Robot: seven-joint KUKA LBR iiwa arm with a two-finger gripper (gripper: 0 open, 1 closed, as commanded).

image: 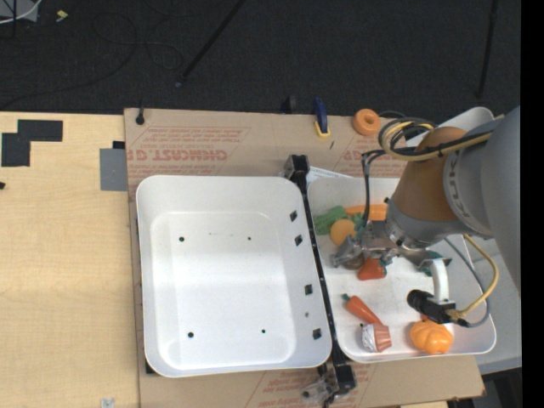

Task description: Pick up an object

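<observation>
Your arm (455,185) reaches in from the right and bends down over the right bin (393,289). Its grey body bulks above the bin's far right corner, and the orange band (418,192) faces the camera just above the wrist. The wrist points down and to the left, which puts the gripper (361,252) low over the upper-left part of that bin, in among a small cluster of toys. From this angle you cannot tell whether the gripper is spread or closed, and nothing can be seen clamped in it.

The things you could pick all lie in the right bin. A small red piece (371,270) sits just below the gripper, touching it or very nearly so. An orange ball (342,230) lies just up and to the left of the gripper, pressed against a green toy (327,220) near the bin's left wall. A thin orange strip (371,212) shows just above the gripper, beside the wrist. Further down, apart from the cluster, a red-orange carrot shape (362,309) lies at a slant. A small white-and-red item (375,338) sits just below it by the near rim. A rounded orange toy (431,337) rests near the bin's lower right corner.

The left bin (221,279) sits beside it on the counter (59,270), and their walls meet along the middle. An orange ring (367,121) lies on the cardboard beyond the bins.
</observation>
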